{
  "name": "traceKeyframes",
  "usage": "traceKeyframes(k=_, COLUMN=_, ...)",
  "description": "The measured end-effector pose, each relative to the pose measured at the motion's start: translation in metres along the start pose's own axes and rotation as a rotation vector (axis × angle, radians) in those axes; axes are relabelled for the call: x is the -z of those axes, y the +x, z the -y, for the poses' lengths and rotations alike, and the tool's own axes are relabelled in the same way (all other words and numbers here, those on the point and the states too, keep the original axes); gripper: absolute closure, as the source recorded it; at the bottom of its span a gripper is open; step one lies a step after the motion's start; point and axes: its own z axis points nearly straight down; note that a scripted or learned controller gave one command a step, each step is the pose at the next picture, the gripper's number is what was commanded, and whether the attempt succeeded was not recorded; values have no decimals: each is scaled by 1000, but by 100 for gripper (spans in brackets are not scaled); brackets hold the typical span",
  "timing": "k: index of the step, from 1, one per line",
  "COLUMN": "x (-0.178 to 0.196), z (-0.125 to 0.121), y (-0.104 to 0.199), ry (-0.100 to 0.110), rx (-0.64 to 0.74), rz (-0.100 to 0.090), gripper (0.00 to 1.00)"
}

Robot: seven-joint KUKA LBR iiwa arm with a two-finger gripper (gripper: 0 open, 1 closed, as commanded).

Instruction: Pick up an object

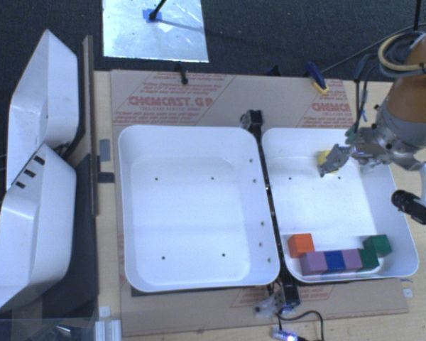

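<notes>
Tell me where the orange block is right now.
The orange block lies in the right bin, near its front edge on the left side, touching the row of purple and blue blocks just beside it.

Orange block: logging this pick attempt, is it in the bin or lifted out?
In. The orange block rests on the right bin floor beside the purple block, apart from the gripper.

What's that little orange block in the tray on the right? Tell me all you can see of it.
The orange block is a small, solid-looking cube with matte faces, sitting flat on the floor of the right bin near its front left corner. Its right side meets a row of purple and blue blocks. The gripper is well away from it.
</notes>
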Motion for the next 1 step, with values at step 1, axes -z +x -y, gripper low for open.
traceKeyframes(k=1, x=20, z=-48, y=0, ry=-3, rx=16, rz=1, gripper=0)
